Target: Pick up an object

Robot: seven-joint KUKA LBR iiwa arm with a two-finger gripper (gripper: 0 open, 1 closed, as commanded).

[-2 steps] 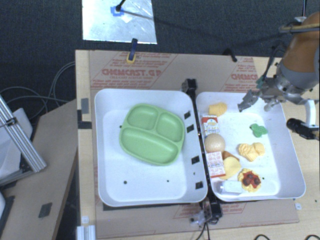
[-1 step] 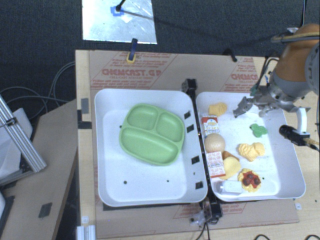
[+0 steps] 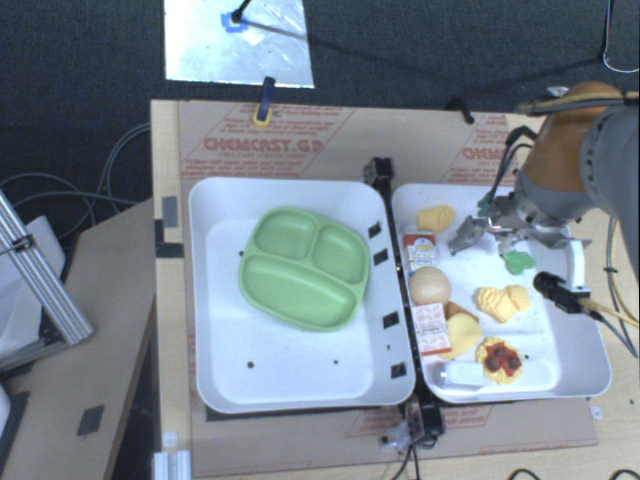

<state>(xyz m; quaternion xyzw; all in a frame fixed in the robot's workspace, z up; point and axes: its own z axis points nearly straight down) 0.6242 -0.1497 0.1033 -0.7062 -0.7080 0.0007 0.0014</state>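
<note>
Lying loose in the right bin (image 3: 598, 363), the small green piece (image 3: 518, 262) looks the likeliest pick, just right of the gripper (image 3: 487, 233), which hangs spread and holding nothing above the bin's far half. This reads as the approach; next comes centring over it, descending, then closing.
</note>
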